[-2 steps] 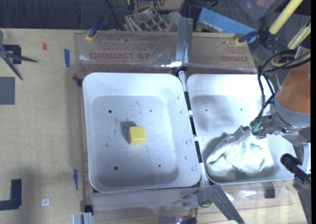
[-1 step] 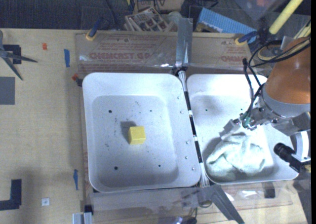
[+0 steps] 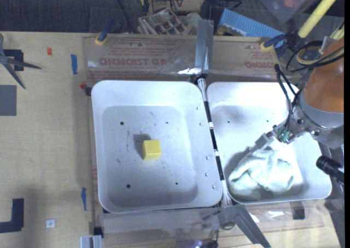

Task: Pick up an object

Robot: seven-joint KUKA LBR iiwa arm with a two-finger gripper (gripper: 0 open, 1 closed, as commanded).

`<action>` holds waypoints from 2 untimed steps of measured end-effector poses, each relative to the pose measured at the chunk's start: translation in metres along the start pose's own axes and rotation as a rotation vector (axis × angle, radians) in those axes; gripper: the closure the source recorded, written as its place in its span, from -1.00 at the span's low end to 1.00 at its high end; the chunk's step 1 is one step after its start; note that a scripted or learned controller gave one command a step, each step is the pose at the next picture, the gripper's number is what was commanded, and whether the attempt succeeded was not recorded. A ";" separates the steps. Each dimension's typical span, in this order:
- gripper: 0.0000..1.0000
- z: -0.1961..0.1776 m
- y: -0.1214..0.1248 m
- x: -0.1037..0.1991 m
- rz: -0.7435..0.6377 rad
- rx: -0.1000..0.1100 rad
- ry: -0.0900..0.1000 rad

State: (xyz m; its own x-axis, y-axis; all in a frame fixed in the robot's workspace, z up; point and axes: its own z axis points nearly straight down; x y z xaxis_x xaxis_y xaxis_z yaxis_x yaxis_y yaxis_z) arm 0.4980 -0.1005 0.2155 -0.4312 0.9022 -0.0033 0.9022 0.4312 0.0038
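- Camera view: we saw the gripper [image 3: 280, 135] low in the right bin [image 3: 240, 96], at the far edge of a crumpled white cloth [image 3: 265, 171].
- We could not tell its grasp state.
- A yellow block [image 3: 152, 149] lay in the left bin [image 3: 109, 99].

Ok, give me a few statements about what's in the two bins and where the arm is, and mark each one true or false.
1. A yellow block lies in the left bin. True.
2. The white cloth is in the same bin as the yellow block. False: it lies crumpled in the right bin.
3. The tool is over the right bin, at the cloth's upper edge. True.
4. The yellow block sits against the left bin's front wall. False: it sits near the middle of that bin's floor.
5. The cloth is spread flat across the right bin. False: it is bunched in the near part.
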 end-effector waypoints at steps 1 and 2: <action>-1.00 0.000 0.000 0.000 0.001 0.000 0.000; -1.00 0.000 0.000 0.000 0.001 0.000 0.000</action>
State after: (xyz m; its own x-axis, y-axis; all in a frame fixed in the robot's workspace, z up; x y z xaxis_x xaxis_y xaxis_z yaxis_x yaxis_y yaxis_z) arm 0.4979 -0.1010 0.2155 -0.4303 0.9027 -0.0033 0.9027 0.4303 0.0036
